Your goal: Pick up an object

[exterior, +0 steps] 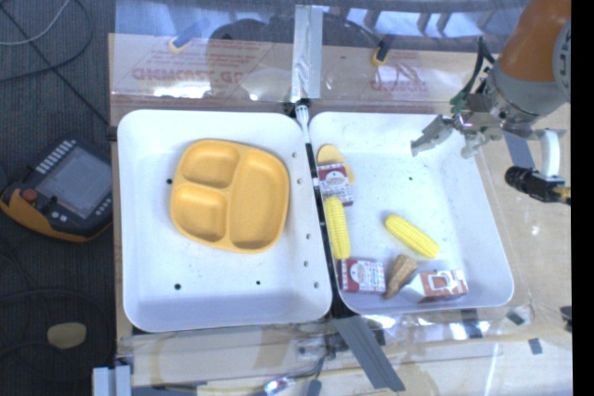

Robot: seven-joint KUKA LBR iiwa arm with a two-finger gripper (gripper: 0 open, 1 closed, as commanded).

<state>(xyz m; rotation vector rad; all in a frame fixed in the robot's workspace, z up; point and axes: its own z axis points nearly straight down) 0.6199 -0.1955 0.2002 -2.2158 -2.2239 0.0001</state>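
**Gripper over the right bin, nothing picked yet**

The arm [538,32] reaches in from the right, and its gripper [448,133] hangs above the far right part of the right bin [492,227]. Its two fingers are spread wide, one pointing left toward the bin's middle, the other nearer the wrist, and nothing sits between them. The bin floor below the gripper looks bare.

The things it could take all lie in the right bin, nearer and further left. A corn cob [411,236] rests alone near the middle, tilted, well apart from the gripper. A second, longer corn cob [337,225] lies along the bin's left wall, with a small red-and-white packet [335,184] at its far end. Along the near wall sit a red carton [362,274], a brownish cone-shaped piece [401,274] just beside it, and another red carton [442,283] to the right.

The left bin [148,292] carries a yellow divided plate [228,195]. On the floor to the left of the counter lies a handheld control pendant [60,199].

As a judgement, the task is at its start: no object is lifted or touched. What is left is to travel over a chosen object, descend, close and raise it. The lone middle cob seems the easiest target, since it has free space all round.
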